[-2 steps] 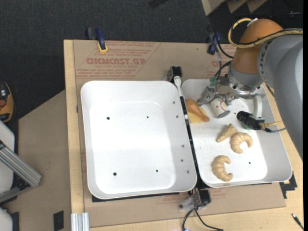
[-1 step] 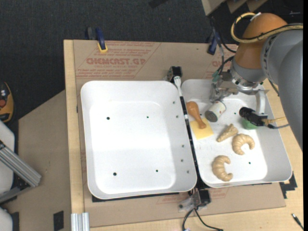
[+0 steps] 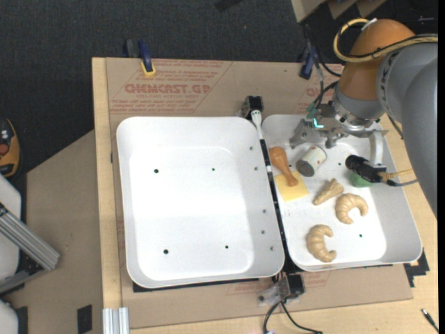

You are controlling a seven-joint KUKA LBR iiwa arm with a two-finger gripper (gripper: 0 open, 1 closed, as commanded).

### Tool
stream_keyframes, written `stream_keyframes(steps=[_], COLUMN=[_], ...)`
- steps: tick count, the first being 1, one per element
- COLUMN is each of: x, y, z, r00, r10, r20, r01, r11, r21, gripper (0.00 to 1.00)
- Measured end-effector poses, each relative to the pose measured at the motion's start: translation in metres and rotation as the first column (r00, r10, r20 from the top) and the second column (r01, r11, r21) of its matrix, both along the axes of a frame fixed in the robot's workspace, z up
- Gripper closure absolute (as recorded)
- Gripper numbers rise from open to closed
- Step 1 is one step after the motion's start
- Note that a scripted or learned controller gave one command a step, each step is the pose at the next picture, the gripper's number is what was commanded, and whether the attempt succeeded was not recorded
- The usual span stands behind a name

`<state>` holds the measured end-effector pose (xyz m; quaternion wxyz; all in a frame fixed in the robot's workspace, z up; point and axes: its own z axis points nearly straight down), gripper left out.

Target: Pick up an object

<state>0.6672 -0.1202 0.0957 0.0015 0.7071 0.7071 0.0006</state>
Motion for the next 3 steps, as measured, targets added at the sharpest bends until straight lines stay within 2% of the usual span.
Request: stream_keyframes(steps=[1,2,3], x=[-0.039,-0.037,0.003], y=[0.019,0.021,0.1], z=[-0.008,0.002,0.097], r00=[1.0,1.0,1.0], r10=[-0.004,-0.002,0.009], r20=[0.002,0.005,0.011], r01=[0.004,0.002,-0.01], r11=[1.0,1.0,1.0], r21=[-0.006,-0.002,0.003], gripper=[0.0,1.0,1.0])
